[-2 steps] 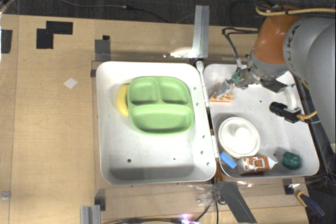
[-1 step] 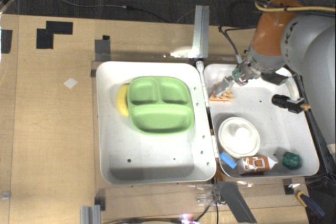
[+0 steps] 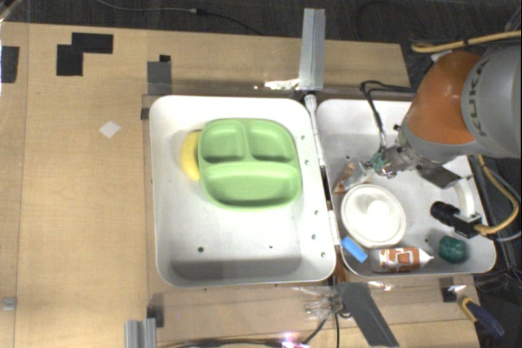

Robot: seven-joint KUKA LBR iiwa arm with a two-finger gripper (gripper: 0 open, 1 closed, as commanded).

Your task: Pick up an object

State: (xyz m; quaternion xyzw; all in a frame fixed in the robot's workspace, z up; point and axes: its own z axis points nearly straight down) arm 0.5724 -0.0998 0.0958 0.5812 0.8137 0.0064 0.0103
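Observation:
My gripper [image 3: 382, 164] is low in the right bin [image 3: 342, 122], just above the rim of a white bowl [image 3: 373, 214]. Beside the gripper's left side lies a small brownish item [image 3: 349, 170]. Along the bin's front edge a small bottle with a brown label [image 3: 400, 258] lies on its side, with a blue piece [image 3: 353, 250] to its left and a dark green round object [image 3: 453, 248] to its right. The arm's grey and orange wrist [image 3: 444, 106] hides the bin's back right part.
The left bin [image 3: 236, 257] holds a green divided plate [image 3: 248, 161] with a yellow object [image 3: 189, 156] peeking out at its left edge. A metal post [image 3: 312, 49] stands behind the divide between the bins. Wooden bench [image 3: 73, 200] lies to the left.

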